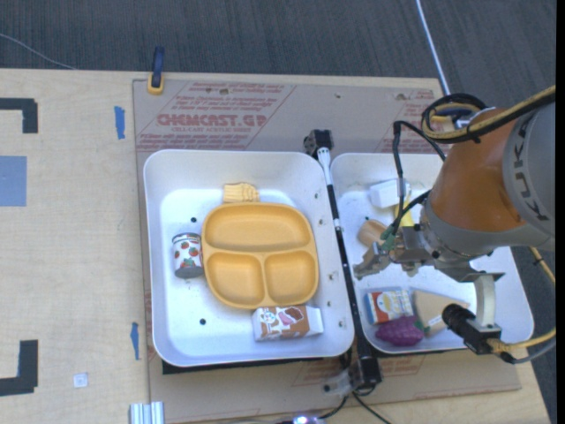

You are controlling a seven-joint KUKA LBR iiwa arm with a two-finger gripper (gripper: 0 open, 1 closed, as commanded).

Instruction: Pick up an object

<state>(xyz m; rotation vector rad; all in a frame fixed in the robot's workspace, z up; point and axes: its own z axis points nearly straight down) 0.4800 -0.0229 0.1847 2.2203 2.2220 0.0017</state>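
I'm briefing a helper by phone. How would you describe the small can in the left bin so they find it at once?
Start at the left bin, which holds a big yellow divided tray. Look just off the tray's left edge: the small can lies there. It alone is round, with red fruit on a white label; the carton below the tray is boxy.

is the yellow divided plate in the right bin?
No. The yellow three-compartment plastic plate lies in the left shallow white bin, while the grey and orange arm reaches over the right bin.

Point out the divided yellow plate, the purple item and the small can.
divided yellow plate (259,228), camera view, top compartment floor
purple item (399,332), camera view, its middle
small can (186,253), camera view, printed side
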